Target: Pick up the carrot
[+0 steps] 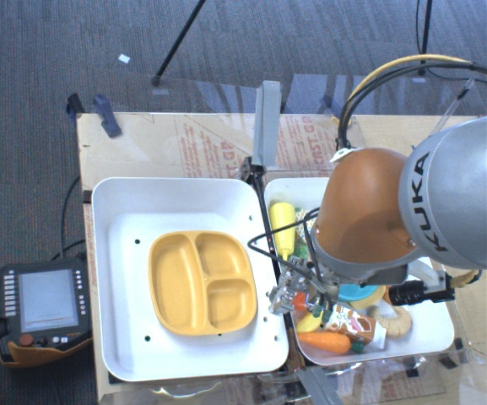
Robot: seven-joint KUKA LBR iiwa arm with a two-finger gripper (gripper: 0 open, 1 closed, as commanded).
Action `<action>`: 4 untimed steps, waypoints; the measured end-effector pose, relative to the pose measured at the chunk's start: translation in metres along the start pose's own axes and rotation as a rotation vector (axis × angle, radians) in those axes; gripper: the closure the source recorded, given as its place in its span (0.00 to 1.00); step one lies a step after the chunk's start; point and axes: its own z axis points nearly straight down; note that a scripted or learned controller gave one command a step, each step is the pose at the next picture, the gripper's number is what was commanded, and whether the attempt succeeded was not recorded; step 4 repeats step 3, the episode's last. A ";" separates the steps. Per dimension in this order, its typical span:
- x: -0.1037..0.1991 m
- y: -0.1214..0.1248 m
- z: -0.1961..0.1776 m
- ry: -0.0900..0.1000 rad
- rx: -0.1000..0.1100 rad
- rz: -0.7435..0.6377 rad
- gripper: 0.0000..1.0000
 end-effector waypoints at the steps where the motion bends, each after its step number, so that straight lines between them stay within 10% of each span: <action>1: 0.012 0.029 0.000 -0.003 -0.001 -0.186 1.00; 4: 0.006 0.089 0.043 -0.006 -0.002 -0.525 1.00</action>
